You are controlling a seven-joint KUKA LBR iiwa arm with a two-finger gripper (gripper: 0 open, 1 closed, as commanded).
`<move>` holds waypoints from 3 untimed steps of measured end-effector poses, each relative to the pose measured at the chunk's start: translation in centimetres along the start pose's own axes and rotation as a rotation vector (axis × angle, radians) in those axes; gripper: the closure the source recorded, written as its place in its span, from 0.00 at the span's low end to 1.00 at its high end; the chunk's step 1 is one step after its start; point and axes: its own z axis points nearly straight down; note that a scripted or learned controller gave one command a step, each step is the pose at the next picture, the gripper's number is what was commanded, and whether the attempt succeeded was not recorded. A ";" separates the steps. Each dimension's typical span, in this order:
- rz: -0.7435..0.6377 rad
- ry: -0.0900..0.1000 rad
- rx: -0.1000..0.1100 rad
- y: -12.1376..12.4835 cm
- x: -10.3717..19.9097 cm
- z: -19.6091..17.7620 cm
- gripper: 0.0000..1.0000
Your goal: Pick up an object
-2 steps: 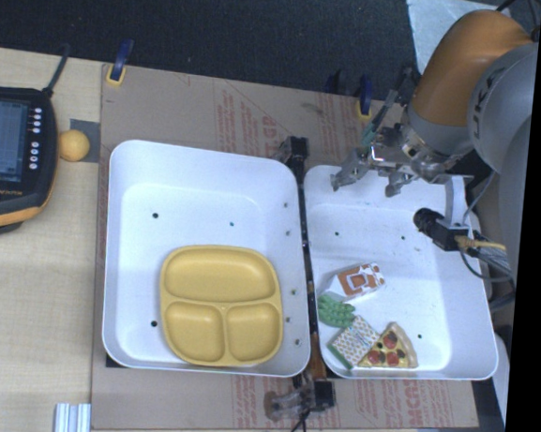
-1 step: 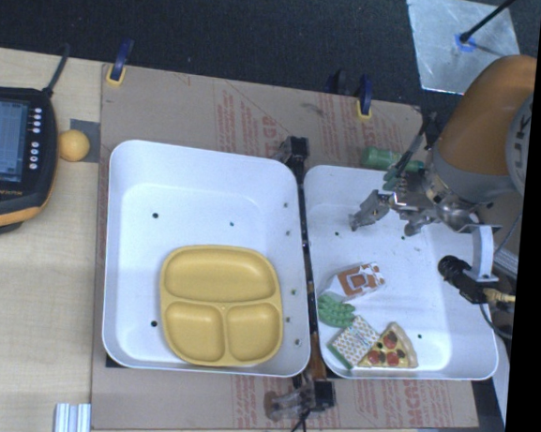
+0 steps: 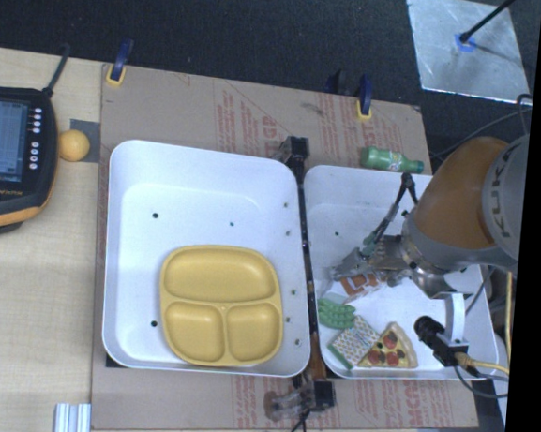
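On the cardboard-covered bench your gripper (image 3: 358, 265) hangs low in the right bin (image 3: 348, 194), fingers seemingly parted and grasping nothing, with a small reddish item (image 3: 361, 283) just below them toward the bin's near side, its long axis unclear.
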 end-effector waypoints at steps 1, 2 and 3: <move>0.002 -0.002 -0.020 3.6 -10.6 1.3 0.00; 0.001 -0.006 -0.026 3.8 -10.9 -0.1 1.00; 0.001 -0.005 -0.014 3.5 -10.6 0.6 1.00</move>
